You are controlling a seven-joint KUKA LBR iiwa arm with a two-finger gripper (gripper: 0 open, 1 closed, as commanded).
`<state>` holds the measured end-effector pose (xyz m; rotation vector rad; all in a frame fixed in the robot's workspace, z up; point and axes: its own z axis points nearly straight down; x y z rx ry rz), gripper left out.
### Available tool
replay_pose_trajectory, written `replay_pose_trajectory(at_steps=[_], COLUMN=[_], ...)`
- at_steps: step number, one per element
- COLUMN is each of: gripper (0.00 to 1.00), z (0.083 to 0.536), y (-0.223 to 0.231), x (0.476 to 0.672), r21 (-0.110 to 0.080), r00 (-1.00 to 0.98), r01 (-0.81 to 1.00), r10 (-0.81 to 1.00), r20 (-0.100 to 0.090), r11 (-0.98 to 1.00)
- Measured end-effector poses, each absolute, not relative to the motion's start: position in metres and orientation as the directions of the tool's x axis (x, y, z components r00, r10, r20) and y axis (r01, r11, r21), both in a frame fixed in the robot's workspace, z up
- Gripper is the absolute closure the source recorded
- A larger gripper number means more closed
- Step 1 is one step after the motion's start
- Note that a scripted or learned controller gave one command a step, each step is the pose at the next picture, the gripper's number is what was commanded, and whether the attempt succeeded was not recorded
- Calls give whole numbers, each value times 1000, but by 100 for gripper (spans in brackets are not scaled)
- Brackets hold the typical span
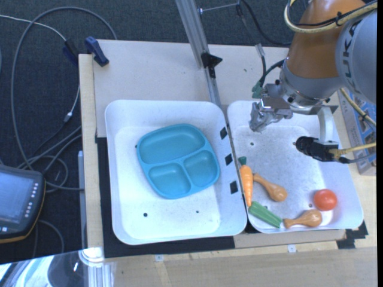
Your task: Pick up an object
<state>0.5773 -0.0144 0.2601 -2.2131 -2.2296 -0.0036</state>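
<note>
Status: pick not yet made; nothing lifted.

Arm (323,40) reaches in from the right. End effector (261,119) hangs over the far-left part of the right bin (286,160), above bare bin floor. Whether it is open or closed I cannot tell from here. I see nothing in its grasp. Its height above the floor is also not clear from this angle.

Candidate objects all lie in the near half of the right bin, apart from the end effector:
- carrot (246,184), along the left wall, lengthwise near to far
- tan drumstick (270,188), just right of the carrot, apparently touching it
- green piece (264,214), near-left corner, close to the carrot's near tip
- second drumstick (304,219), by the near wall, just right of the green piece
- red tomato (325,200), near-right, just beside the second drumstick

Left bin (125,160) holds a blue divided plate (178,160), lying flat, well apart from the end effector. Both bins sit side by side on the table (149,70).

Judgement: task is at the approach stage. Remaining: select a target, move over it, descend, close, lift. The carrot and first drumstick are the closest items. The carrot's position against the wall looks awkward to grip.
</note>
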Motion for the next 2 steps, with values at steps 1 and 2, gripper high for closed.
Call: replay_pose_trajectory(at_steps=[1,2], gripper=[100,100], z=[244,231], y=[37,85], x=[600,620], r21=[1,1], r00=[-7,-6], r01=[1000,1000], r10=[1000,1000], r20=[2,1], r11=[7,6])
